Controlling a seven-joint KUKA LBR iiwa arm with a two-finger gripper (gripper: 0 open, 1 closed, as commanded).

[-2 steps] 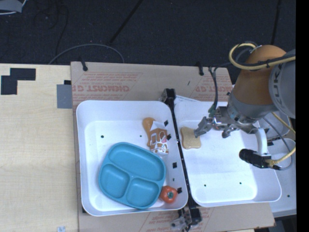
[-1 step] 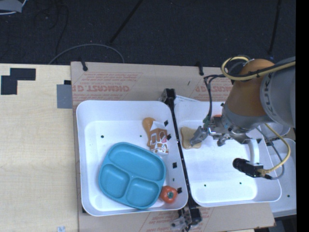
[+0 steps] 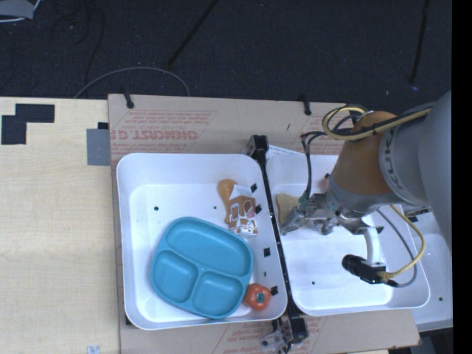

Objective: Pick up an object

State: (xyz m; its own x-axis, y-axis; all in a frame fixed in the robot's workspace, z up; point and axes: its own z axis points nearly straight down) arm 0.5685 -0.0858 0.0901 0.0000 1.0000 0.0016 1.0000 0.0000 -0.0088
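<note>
My gripper [image 3: 293,221] is low in the right bin [image 3: 354,301], close to its left wall. A small tan object [image 3: 285,200] lies just above the gripper's tip, against that wall; I cannot tell whether they touch. In the left bin [image 3: 136,198] a blue divided plate [image 3: 200,267] lies flat. A red tomato-like ball [image 3: 257,296] rests at its lower right corner. A brown and white packet [image 3: 239,210] lies near the bin's right wall.
A black divider [image 3: 271,227] runs between the two bins. The arm's orange band [image 3: 361,161] and looping cables [image 3: 405,234] hang over the right bin. A black cable fitting [image 3: 364,268] sits above that bin's floor. Cardboard lies under both bins.
</note>
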